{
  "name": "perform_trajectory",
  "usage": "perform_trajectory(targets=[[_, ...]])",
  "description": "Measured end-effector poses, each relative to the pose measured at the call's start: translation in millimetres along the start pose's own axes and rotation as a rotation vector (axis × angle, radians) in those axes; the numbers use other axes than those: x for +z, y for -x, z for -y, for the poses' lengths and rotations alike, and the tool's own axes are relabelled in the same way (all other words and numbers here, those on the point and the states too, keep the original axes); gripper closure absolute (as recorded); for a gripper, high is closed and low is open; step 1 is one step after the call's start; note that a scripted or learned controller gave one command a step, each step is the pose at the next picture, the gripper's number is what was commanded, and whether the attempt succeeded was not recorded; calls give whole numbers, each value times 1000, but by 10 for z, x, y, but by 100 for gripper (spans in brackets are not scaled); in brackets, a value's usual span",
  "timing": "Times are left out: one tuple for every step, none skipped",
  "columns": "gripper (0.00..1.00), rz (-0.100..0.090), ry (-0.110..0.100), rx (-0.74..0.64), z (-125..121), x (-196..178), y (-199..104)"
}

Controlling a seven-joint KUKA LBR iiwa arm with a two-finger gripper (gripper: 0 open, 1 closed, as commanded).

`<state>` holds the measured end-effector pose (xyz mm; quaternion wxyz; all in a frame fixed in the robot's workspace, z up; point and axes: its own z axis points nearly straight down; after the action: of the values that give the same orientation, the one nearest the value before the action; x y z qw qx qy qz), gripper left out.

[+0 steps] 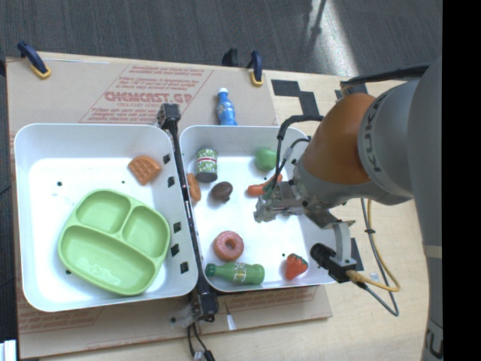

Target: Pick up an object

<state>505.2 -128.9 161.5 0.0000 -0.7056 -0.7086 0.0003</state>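
Arm (361, 149) reaching in from the right, hanging over the right bin (248, 138). Left bin (30, 201) carrying a green divided plate (113, 239) and an orange waffle piece (144, 168).

Gripper (269, 205) sitting over the right bin's middle; cannot tell how its jaws are standing, nothing visibly held.

Nearest candidates: carrot (264, 187), lying just far of the gripper, long axis running left-right; brown chocolate-like lump (221, 192) to its left; pink donut (228, 245) nearer the camera. Green bottle (237, 274), strawberry (294, 265) lying along the near wall.

Two bins (45, 145), one tray (114, 241), two bottles (236, 274).
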Motion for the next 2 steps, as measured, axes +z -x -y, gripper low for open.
perform_trajectory(targets=[[100,0,1,0,285,-491,470],[100,-1,1,-2,-193,-738,-19]])
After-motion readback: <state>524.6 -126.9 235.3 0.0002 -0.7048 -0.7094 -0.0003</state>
